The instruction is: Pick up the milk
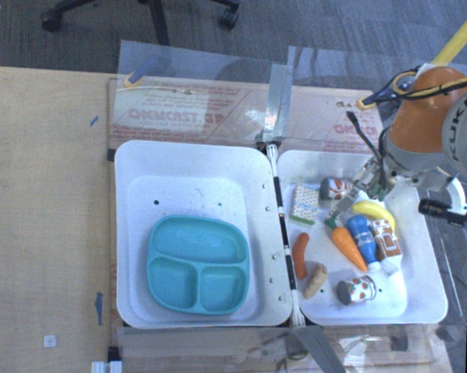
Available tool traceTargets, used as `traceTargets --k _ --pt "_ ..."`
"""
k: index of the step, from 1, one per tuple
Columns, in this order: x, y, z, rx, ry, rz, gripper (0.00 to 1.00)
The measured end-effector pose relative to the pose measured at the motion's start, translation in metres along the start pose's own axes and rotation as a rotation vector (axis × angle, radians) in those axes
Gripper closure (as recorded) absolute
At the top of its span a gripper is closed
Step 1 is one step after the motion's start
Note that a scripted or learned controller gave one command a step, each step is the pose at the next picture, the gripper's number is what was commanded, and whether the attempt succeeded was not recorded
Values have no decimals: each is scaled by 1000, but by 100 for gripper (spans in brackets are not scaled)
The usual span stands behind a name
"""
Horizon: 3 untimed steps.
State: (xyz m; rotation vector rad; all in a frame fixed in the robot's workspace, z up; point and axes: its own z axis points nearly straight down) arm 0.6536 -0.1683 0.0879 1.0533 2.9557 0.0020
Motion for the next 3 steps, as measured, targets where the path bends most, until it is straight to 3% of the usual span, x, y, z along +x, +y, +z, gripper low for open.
traceTargets --k 1,2,3 --pt "-3 1 -14 -7 -11 3 100" --pt "12 0 -98 0 -3 505 100" --pt "59 -12 -97 6 4 939 100"
